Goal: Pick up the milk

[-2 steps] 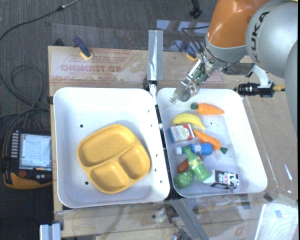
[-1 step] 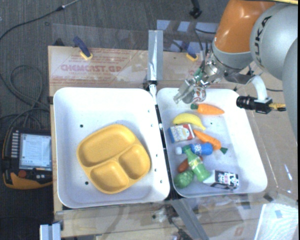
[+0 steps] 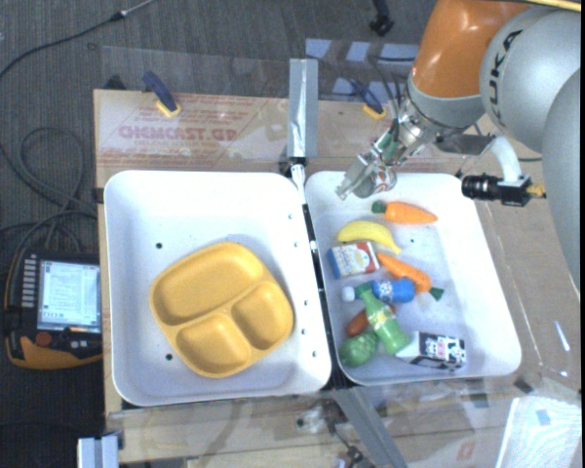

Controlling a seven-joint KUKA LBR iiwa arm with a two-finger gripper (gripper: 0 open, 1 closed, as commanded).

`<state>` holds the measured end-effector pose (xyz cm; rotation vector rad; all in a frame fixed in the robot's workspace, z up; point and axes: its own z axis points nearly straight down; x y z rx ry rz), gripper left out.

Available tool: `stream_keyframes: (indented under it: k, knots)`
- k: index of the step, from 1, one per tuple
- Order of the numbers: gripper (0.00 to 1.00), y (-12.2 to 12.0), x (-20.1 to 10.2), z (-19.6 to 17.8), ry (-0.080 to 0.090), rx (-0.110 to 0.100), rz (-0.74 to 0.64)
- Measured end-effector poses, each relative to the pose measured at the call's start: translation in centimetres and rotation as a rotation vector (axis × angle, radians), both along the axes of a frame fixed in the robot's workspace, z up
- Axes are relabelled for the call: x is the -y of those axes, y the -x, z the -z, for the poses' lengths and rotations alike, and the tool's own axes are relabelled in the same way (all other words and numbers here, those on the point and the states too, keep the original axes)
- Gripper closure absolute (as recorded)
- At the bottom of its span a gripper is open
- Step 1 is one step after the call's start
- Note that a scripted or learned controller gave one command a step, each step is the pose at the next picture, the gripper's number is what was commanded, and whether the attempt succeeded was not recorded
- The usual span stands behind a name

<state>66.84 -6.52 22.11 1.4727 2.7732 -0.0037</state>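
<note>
**Milk not yet grasped; arm hovers at the bin's far edge**

Camera view: the gripper (image 3: 363,178) hangs over the far-left corner of the right bin (image 3: 497,291), jaws apparently parted with nothing between them, though the view is too small to be sure. The milk carton (image 3: 440,350), black-and-white patterned, lies well apart from the jaws, toward the bin's near right corner, just beside the green bottle (image 3: 384,324). Between jaws and milk lie a banana (image 3: 368,232), carrot (image 3: 408,213) and small red-and-white carton (image 3: 353,258). Approach, descent and grasp all remain.

Grey arm angled downward, claw (image 3: 356,185) hanging empty.
</note>
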Motion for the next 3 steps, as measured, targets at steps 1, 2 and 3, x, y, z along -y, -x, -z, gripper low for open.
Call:
stream_keyframes:
  k: [1,2,3]
  knots:
    - [1.00,0.1,-0.7,-0.5,-0.003,0.001,0.019]
    - [1.00,0.0,0.1,0.4,-0.002,-0.001,0.264]
    - [1.00,0.0,-1.4,-1.1,0.000,0.001,0.159]
